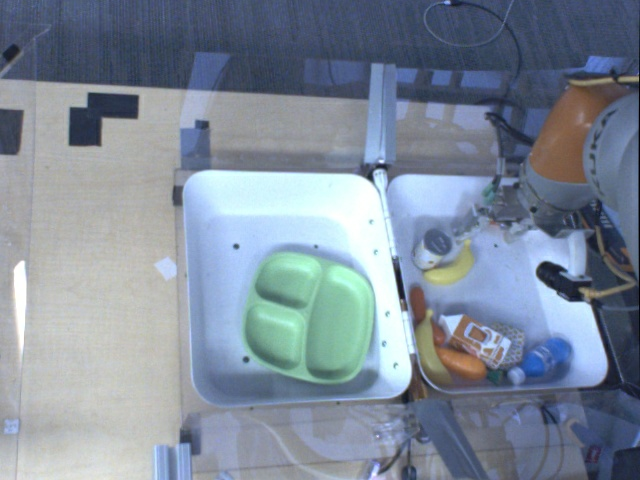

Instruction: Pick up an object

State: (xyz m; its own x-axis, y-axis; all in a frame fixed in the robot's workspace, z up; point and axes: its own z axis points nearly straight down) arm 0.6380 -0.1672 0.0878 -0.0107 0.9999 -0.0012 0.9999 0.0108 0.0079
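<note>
The pincer (487,216) is hanging over the right bin (570,313), just above a small yellow banana (452,266) and a grey-white round object (434,245). A green divided tray (310,316) is lying in the left bin (215,268).

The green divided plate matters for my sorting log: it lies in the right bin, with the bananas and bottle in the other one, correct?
Not quite. The camera view shows the green divided plate in the left bin; the bananas and bottle lie in the right bin.
</note>
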